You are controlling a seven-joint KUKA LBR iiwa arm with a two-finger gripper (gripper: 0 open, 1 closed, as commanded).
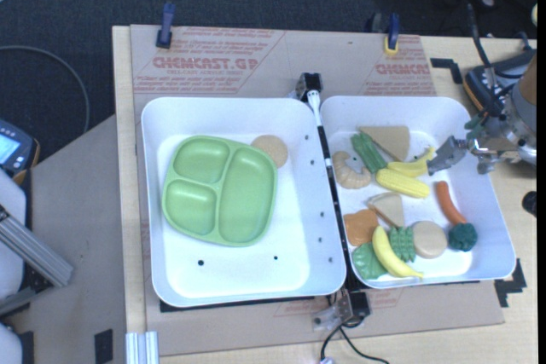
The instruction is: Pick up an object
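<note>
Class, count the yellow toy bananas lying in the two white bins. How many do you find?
2. One yellow plastic banana lies mid-bin in the right white bin, near the gripper. The other yellow banana lies at that bin's front edge. More may be hidden under other toys.

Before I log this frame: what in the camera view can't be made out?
- Arm: cut off by the right edge beyond the gripper.
- Round tan item: partly hidden behind the green divided plate.
- Lettuce leaf: partly covered by the lower banana.
- Phone-like device: cut by the left edge.

Bright, even light (slightly soft focus)
</note>
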